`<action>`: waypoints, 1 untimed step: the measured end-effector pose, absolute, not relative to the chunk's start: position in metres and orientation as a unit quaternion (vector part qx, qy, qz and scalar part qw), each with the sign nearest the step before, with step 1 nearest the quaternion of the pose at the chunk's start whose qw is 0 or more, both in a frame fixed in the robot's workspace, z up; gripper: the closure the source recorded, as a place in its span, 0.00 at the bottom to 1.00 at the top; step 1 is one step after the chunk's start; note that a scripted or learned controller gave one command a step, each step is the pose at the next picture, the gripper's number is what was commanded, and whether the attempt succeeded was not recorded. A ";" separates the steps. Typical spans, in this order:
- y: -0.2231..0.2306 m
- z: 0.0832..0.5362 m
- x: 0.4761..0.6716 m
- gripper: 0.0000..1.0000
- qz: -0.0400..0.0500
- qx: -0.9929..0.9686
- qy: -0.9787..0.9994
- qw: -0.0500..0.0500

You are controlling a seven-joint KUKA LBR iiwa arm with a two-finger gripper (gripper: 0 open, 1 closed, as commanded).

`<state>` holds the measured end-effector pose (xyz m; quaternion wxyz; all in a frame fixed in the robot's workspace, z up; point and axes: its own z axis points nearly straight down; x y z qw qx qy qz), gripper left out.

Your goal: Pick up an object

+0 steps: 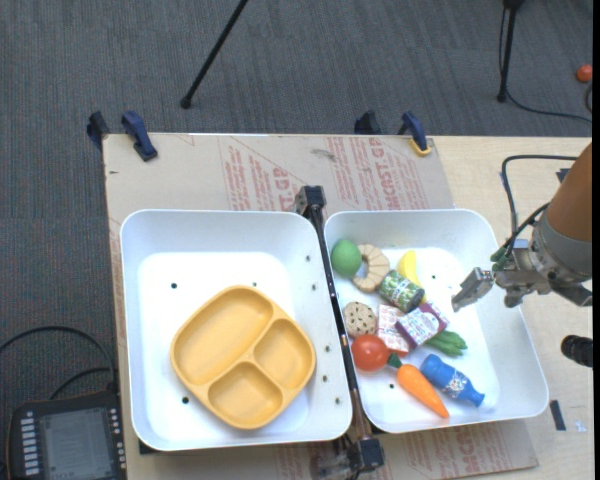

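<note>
Camera view, fingers (472, 290) above right bin (510, 368)

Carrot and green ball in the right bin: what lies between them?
In the camera view, the tomato and round cookie lie between the carrot and green ball.

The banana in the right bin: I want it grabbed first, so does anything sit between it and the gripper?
Nothing visible does. The gripper hangs over bare white floor of the right bin, and the banana lies to its left in the camera view with open floor between them. The small can sits just below the banana, close beside it.
</note>
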<state>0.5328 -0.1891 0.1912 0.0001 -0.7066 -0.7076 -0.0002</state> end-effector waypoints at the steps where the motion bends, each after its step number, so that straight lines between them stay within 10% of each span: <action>1: -0.085 0.090 0.572 0.00 -0.002 -0.706 -0.708 -0.001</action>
